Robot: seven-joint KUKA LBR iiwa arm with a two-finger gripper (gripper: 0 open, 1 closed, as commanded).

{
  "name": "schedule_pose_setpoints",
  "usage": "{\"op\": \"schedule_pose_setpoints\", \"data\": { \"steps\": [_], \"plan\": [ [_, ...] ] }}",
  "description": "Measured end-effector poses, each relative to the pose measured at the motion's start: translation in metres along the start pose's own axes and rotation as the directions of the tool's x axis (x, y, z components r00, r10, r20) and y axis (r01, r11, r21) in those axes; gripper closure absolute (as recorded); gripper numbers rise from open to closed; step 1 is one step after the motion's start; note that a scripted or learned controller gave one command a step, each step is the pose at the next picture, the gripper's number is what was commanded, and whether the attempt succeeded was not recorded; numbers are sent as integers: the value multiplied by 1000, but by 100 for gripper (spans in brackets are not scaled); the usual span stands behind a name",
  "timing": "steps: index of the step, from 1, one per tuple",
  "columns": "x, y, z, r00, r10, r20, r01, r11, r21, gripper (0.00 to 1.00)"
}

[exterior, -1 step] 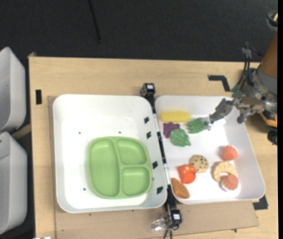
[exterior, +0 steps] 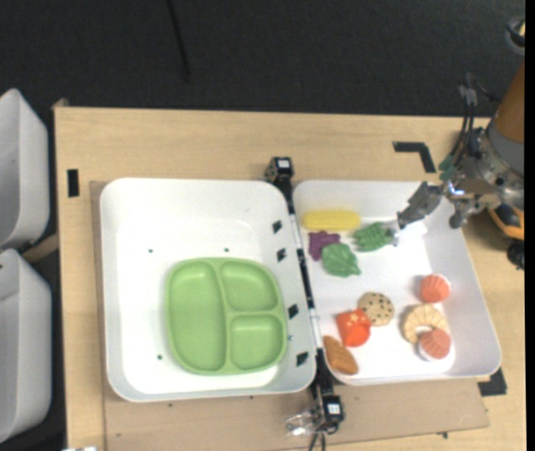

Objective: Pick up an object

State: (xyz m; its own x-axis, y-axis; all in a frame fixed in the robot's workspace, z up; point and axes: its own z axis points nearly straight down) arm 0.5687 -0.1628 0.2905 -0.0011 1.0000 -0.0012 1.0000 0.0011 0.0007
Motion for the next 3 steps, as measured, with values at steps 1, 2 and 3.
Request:
{"op": "schedule_pose_setpoints", "data": {
  "steps": [1, 2, 3],
  "plan": [
    [4, 8, 57, 1000, 2, 0, -2, 1000, 3, 0],
    [1, 7, 120, 1000, 3, -1, -3, 1000, 6, 0],
    [-3, 8, 183, 1000, 4, 0, -4, 1000, 3, 0]
  ]
}}
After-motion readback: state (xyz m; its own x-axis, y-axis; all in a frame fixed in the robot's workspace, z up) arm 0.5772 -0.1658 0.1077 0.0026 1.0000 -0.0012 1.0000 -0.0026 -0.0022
